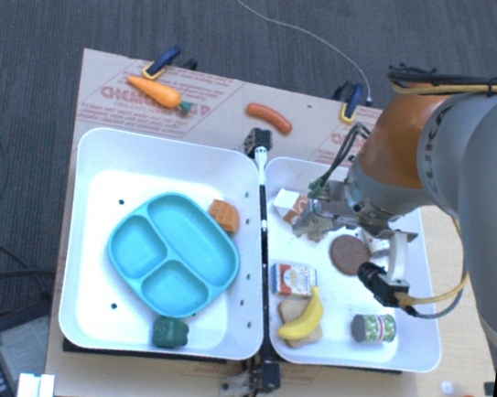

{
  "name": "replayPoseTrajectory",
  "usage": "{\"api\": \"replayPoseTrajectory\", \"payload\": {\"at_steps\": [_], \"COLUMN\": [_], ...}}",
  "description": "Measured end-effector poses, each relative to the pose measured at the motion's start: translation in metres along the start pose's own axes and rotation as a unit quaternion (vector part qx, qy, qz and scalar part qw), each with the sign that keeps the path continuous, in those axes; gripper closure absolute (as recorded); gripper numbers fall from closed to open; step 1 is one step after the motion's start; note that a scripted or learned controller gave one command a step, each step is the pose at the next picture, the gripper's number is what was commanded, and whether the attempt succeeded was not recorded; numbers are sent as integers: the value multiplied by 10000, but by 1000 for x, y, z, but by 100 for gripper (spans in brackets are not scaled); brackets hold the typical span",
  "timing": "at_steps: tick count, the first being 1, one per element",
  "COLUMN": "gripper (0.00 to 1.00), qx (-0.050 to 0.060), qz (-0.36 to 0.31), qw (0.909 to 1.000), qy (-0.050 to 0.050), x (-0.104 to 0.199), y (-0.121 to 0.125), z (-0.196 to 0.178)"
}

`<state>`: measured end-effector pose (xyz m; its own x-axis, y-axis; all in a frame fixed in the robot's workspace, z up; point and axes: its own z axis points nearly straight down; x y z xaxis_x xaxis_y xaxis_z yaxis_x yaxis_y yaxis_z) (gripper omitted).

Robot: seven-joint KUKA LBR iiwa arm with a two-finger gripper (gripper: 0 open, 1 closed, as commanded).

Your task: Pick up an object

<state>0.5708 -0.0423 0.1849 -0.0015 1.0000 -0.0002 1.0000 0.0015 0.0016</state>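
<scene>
Over right bin (420,353), end effector (317,220) beside brown disc (348,253)

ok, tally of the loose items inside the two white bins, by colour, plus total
Blue: 1, the divided plate
Orange-brown: 1, the small block
Green: 2, the dark green piece and the can
Yellow: 1, the banana
Brown: 1, the round disc
Tan: 1, the bread slice
Red and white: 1, the carton
Total: 8, not counting things part-hidden under the gripper.
</scene>
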Motion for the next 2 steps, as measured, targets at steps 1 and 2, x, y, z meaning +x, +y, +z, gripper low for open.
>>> {"api": "replayPoseTrajectory", "payload": {"at_steps": [1, 2], "gripper": [100, 100], "qx": [3, 16], "qz": [-2, 10], "qw": [10000, 10000], "qy": [-8, -11], "x": [51, -8], "y": [43, 79], "z": [-82, -15]}}
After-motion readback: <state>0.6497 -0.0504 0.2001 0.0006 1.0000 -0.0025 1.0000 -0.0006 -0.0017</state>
